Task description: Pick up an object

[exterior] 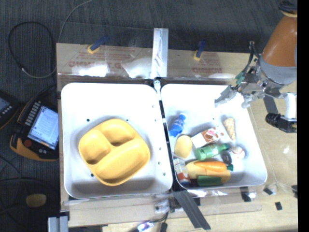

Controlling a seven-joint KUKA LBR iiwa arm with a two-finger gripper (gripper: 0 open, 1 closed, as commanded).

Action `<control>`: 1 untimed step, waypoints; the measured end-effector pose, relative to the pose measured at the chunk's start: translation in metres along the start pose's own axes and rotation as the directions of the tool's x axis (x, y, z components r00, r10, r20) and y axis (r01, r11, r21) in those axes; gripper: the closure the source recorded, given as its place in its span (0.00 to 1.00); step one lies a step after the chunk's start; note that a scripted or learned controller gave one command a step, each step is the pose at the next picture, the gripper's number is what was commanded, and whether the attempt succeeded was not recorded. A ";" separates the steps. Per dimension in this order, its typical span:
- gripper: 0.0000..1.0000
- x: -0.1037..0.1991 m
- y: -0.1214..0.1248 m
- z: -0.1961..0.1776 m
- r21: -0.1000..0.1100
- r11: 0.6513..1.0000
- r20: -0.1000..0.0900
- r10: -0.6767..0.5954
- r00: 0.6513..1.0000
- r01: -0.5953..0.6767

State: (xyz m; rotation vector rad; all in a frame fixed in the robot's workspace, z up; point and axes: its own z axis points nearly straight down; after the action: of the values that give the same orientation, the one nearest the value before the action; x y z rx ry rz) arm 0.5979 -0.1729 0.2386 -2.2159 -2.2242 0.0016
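No writing on the packages can be read; the small carton point(211, 136) shows only a red and white label. The gripper point(231, 94) hangs over the right bin's point(203, 94) upper right corner, whether open or closed I cannot tell. The carton lies below and left, near a green bottle point(211, 152) and carrot point(213, 167).
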 end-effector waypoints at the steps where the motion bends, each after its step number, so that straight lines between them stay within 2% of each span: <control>1: 0.00 0.049 -0.016 0.091 0.000 0.982 0.000 -0.188 0.982 0.188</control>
State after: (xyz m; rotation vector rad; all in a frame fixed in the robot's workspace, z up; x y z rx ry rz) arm 0.5813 -0.1238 0.1481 -1.9967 -2.4232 0.0011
